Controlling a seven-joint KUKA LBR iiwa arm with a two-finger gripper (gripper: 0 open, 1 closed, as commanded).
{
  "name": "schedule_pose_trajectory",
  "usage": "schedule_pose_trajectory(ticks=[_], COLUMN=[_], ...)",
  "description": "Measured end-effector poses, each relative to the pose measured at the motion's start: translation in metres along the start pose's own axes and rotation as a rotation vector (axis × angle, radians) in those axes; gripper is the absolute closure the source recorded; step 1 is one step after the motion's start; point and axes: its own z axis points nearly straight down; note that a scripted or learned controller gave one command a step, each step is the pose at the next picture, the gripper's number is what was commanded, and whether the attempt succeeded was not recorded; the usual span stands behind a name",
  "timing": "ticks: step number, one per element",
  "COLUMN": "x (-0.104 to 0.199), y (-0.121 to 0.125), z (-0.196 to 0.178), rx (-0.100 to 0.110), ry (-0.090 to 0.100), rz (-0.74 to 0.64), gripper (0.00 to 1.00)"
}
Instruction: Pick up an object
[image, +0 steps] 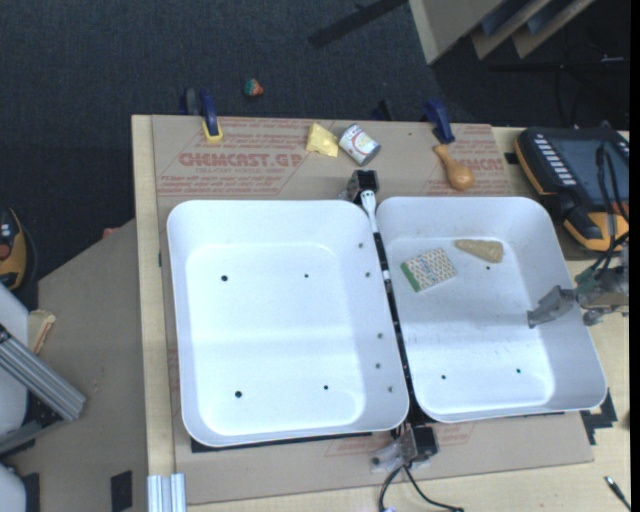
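The right bin (560, 240) holds two loose objects near its far side: a flat green-and-white patterned pad (428, 268) and a tan, bread-like piece (480, 249). My gripper (548, 307) reaches in low over the right bin's right edge, well to the right of both objects and nearer the camera than they are. It touches neither, and nothing shows in it. The left bin (200, 330) is bare white.
On the bench behind the bins lie a yellow wedge (322, 141), a small white box (358, 144) and a wooden-handled tool (455, 170). Blue clamps (209, 112) grip the board's far edge. A black-and-orange pendant (565, 165) with cables sits at the right.
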Motion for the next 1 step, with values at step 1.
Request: schedule_pose_trajectory(ticks=[1], x=[0.0080], y=[0.0361], z=[0.1129], rx=[0.003], ry=[0.004], rz=[-0.002], gripper=[0.00])
